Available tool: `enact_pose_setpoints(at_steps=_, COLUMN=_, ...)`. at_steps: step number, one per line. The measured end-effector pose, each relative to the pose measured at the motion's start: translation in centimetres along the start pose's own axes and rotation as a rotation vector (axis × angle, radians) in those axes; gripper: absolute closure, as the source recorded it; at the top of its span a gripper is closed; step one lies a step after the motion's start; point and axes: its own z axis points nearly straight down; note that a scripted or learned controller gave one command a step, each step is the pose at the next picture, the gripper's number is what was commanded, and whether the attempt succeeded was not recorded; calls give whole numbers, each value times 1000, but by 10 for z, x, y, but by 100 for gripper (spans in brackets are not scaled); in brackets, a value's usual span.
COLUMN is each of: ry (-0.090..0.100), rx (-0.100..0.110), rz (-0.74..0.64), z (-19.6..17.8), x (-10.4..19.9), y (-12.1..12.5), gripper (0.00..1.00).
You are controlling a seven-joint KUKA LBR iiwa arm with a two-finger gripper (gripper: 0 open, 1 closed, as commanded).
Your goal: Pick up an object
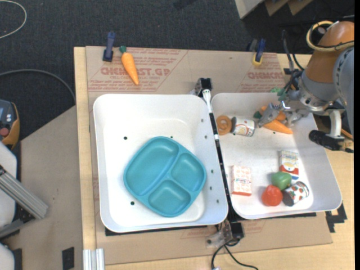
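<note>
Arm reaching in from 3 o'clock, with the hand [279,112] low in the right bin [329,173] at about 1 o'clock, directly over an orange carrot [278,126]. Whether the hand was apart or together could not be told, nor whether it touched the carrot. A small can [243,127] and a brown ring [224,124] lay just beside, at 9 o'clock of the hand. Probable failures: the tapered carrot slipping out on closing, or the can being nudged aside. The same bin held a carton [242,180], a packet [288,162], a green piece [281,179] and a red ball [271,196]. The left bin [112,117] held a teal tray [164,176]. A second carrot [130,67] lay on the table [169,66].
</note>
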Motion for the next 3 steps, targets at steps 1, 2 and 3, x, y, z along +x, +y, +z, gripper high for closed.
enact_pose_setpoints(at_steps=1, ry=2, rx=1, rz=-1, z=1, x=-2, y=0, gripper=0)
enact_pose_setpoints(at_steps=2, ry=0, rx=1, rz=-2, z=1, x=-2, y=0, gripper=0)
enact_pose_setpoints(at_steps=3, ry=0, rx=1, rz=-2, z=1, x=-2, y=0, gripper=0)
